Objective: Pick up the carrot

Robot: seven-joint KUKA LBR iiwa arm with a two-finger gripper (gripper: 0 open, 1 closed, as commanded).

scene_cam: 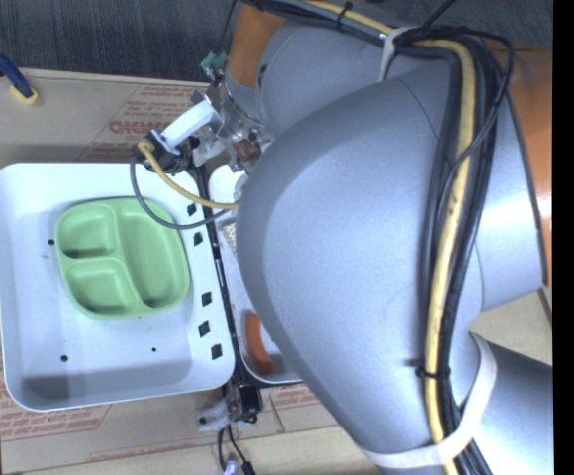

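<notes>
While mostly behind the arm (366, 265), carrot (254, 338) in right bin (267, 372)

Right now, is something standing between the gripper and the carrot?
I cannot tell. The arm's grey body covers most of the right bin, and just an orange sliver of the carrot shows beside the divider. The green plate lies apart, in the left bin.

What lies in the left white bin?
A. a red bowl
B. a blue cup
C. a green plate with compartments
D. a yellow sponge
C: the left white bin holds a green plate divided into three compartments, lying flat on the bin's floor.
</notes>
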